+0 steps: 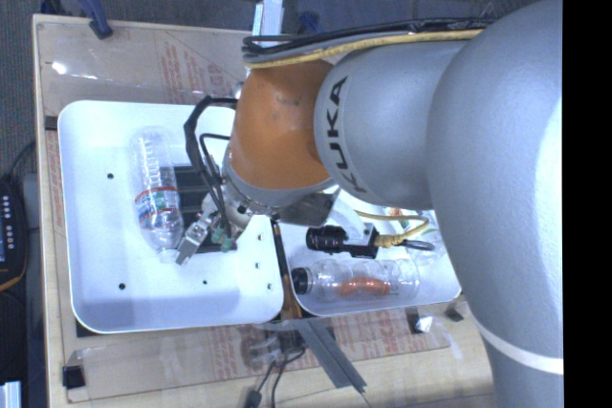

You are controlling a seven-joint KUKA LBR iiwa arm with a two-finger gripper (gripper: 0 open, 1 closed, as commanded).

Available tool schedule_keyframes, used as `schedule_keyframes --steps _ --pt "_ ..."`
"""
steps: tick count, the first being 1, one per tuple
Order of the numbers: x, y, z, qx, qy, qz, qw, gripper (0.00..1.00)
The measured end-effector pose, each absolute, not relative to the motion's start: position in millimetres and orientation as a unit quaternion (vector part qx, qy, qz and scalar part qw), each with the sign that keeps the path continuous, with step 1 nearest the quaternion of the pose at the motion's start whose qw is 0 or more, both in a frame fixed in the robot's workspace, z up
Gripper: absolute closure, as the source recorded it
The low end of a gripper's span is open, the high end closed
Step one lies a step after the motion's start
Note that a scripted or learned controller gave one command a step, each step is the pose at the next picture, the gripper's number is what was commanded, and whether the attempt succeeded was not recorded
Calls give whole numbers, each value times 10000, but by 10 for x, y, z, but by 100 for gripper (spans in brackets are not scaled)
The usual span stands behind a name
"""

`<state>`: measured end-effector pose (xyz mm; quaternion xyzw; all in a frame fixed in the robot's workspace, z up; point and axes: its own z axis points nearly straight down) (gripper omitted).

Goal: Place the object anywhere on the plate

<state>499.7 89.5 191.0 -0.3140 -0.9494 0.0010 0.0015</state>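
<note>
In left bin [105, 253], clear bottle [156, 191] lying on its side, labelled end nearest the gripper [201, 239], just beside its tip (open or closed, impossible to tell from above). In right bin [445, 287], second bottle [359, 282], black-capped, lying along the near wall, below the arm [382, 129].

clear plastic bottle [156, 191] — red-blue label | lying on its side | in left white bin [96, 282] — mid-floor
</note>
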Motion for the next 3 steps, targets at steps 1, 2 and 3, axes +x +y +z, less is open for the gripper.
schedule_keyframes --steps 1,2,3 --pt "5957 1460 2615 -3098 -9508 2 -5 0" --pt "5507 1181 3015 -2584 -9660 3 2 0" --pt "5248 1586 1987 -2744 -9616 19 22 0"
